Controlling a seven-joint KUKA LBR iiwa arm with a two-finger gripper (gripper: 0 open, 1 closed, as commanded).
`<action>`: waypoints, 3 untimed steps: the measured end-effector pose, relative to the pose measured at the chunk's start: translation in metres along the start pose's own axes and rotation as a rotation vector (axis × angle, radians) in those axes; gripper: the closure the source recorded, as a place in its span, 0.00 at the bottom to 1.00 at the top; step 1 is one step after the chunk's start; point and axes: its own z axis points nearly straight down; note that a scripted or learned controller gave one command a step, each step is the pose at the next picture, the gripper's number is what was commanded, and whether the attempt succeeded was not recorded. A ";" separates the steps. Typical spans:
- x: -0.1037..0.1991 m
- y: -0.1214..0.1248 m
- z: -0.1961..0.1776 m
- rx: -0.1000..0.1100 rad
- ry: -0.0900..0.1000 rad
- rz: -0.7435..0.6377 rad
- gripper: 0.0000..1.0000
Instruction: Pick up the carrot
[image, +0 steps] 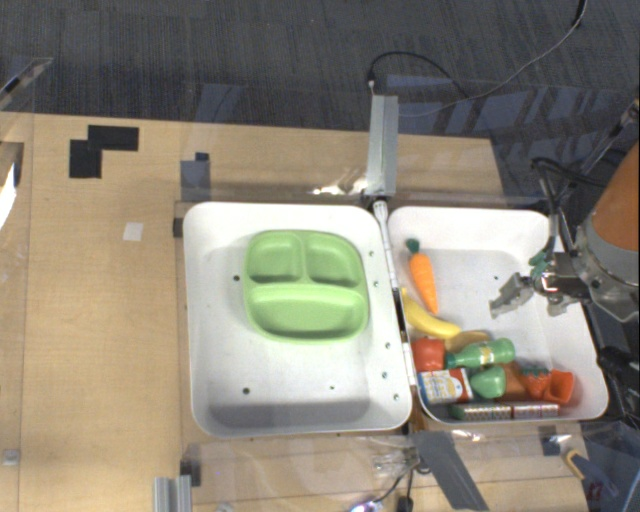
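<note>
The carrot (424, 281) is orange with a small green top. It lies in the right bin (470, 235) near the bin's left wall, with its tip pointing toward the front. My gripper (532, 298) hovers over the right side of the same bin, well to the right of the carrot and apart from it. Its fingers (509, 294) are spread open and hold nothing.
A yellow banana (431, 322) lies just in front of the carrot. A green bottle (483, 353), red packages (440, 383), an orange cup (560, 386) and a dark stick (500, 411) crowd the bin's front. A green divided plate (305, 283) sits in the left bin (215, 300).
</note>
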 end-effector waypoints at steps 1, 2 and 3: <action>0.046 0.079 0.041 0.001 0.000 0.108 0.00; 0.042 0.152 0.063 0.000 0.000 0.093 0.00; 0.032 0.147 0.161 -0.002 0.000 -0.036 0.00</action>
